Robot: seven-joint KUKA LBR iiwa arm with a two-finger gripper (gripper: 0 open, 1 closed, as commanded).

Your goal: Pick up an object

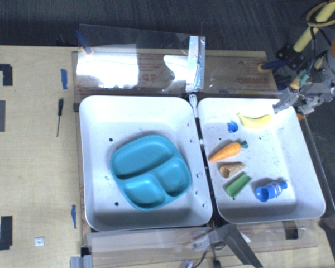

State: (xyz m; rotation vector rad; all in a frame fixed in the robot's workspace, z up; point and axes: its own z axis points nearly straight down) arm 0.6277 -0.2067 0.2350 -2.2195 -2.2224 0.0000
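The right bin [307, 166] holds several small items. A yellow banana [255, 120] lies near its far edge, with a small blue piece [232, 127] just left of it. An orange carrot [228, 151] lies in the middle, a tan cone [231, 169] below it, then a green piece [237, 184] and a blue bottle [269, 191] near the front. My gripper [295, 103] hangs over the bin's far right corner, just right of the banana and apart from it, with nothing seen in it.
The left bin [95, 149] holds a blue divided plate [151, 171]. A clear plastic sheet [139, 66] stands behind the bins. Yellow cables [318, 15] and the wrist's metal body [319, 88] crowd the upper right.
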